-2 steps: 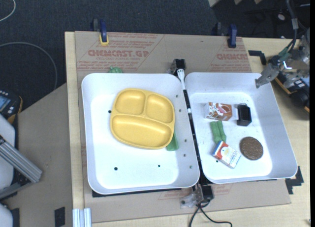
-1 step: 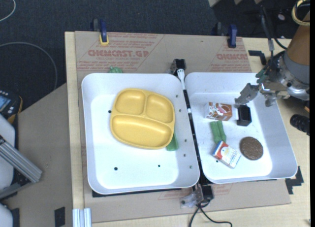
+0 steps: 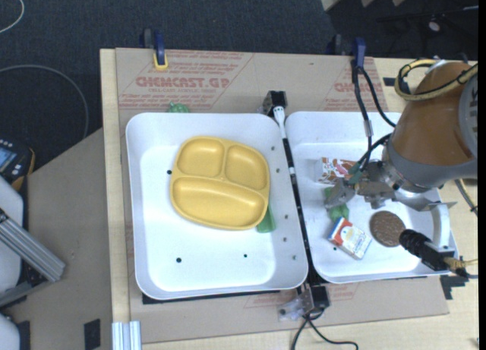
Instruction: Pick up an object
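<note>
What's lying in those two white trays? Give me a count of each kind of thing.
Yellow divided plate: 1
Green item peeking out from under the plate's edge: 1
Brown round disc: 1
Small red-and-white carton: 1
White printed packet: 1
Green item by the gripper: 1
Total: 6, with others possibly hidden under the arm.

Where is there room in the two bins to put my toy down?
The left white bin has bare floor below and left of the yellow divided plate. The right white bin is crowded: small carton, brown disc, printed packet and gripper.
</note>
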Tool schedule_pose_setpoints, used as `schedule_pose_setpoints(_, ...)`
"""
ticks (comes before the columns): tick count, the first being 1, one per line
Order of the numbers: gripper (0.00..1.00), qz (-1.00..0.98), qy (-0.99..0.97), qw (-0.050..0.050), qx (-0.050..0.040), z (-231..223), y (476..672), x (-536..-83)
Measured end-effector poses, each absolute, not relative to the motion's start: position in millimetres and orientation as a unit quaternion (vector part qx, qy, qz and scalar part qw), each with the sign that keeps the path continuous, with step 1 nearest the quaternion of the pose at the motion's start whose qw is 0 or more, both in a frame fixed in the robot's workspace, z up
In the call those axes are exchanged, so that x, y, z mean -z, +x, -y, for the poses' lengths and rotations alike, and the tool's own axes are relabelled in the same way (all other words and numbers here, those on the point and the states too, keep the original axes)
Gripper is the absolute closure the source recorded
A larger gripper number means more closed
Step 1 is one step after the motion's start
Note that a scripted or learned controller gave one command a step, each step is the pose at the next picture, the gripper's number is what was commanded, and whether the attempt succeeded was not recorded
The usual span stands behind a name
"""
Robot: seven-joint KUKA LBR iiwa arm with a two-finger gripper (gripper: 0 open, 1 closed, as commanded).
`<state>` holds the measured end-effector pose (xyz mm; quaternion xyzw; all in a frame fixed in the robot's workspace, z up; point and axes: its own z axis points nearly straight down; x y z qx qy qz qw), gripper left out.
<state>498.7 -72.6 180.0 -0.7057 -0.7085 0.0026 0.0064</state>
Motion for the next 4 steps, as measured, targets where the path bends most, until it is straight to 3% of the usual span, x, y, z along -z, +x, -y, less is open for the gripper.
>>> schedule_pose_setpoints(1, 0.00, 0.708, -0.706, 0.003, -0.0008, 43, 477.9, -184)
schedule_pose_setpoints(2, 1.00, 0.707, -0.708, 0.000, 0.0004, 46, 479.6, -195)
schedule_pose_setpoints(3, 1.00, 0.710, -0.704, -0.003, 0.0048, -10, 481.4, -294)
schedule_pose_setpoints(4, 1.00, 0.711, -0.704, 0.001, 0.0016, -100, 488.8, -279)
